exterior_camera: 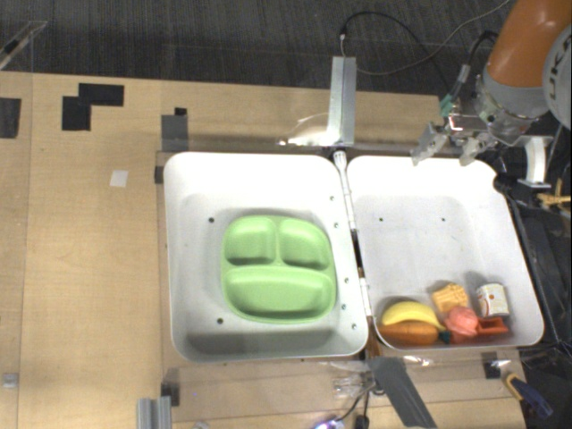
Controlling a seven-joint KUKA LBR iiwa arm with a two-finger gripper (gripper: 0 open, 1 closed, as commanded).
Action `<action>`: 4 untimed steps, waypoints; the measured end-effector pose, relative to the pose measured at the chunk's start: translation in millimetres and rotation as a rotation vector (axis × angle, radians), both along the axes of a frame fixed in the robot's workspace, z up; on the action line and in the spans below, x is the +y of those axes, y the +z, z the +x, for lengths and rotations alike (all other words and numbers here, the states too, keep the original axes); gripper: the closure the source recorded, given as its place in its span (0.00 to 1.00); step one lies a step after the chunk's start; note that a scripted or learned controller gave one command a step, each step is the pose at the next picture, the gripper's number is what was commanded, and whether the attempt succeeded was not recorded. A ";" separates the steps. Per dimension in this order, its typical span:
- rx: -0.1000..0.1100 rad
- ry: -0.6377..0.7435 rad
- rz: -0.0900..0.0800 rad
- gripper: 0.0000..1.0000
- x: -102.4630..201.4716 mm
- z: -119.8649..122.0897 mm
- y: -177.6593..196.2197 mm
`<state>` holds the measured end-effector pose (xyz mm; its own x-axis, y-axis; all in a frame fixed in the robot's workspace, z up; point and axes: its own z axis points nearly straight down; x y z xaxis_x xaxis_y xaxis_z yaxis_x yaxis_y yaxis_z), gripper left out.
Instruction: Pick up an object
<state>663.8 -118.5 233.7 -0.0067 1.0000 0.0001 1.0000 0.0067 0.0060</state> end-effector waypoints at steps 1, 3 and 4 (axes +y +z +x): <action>-0.003 0.057 -0.001 0.00 33.1 -9.8 -145.8; -0.004 -0.005 -0.002 0.00 -60.1 -57.2 -144.9; -0.002 -0.014 -0.001 0.00 -59.9 7.6 -146.3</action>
<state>671.4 -178.5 87.4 0.0074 1.0000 -0.0012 0.9999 -0.0074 0.0079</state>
